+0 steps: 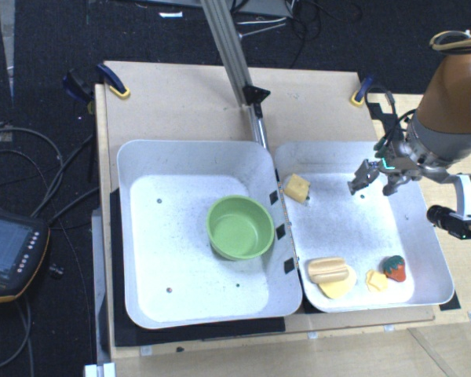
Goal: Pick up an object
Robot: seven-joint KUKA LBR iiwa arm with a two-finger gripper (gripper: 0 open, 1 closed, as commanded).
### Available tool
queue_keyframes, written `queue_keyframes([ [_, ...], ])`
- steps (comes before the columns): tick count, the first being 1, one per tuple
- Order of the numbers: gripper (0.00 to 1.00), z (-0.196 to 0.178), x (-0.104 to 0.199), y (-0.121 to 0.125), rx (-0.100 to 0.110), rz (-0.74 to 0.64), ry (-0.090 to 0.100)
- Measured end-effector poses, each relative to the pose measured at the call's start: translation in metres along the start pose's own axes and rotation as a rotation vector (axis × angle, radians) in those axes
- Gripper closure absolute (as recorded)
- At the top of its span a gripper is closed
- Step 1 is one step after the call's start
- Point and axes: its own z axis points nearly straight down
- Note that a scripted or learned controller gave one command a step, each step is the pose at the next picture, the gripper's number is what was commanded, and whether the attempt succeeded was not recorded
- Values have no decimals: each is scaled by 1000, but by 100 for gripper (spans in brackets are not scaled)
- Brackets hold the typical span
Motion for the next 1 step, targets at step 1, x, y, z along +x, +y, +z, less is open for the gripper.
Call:
queue_keyframes([
  [1,0,0,0,0,0,0,0],
])
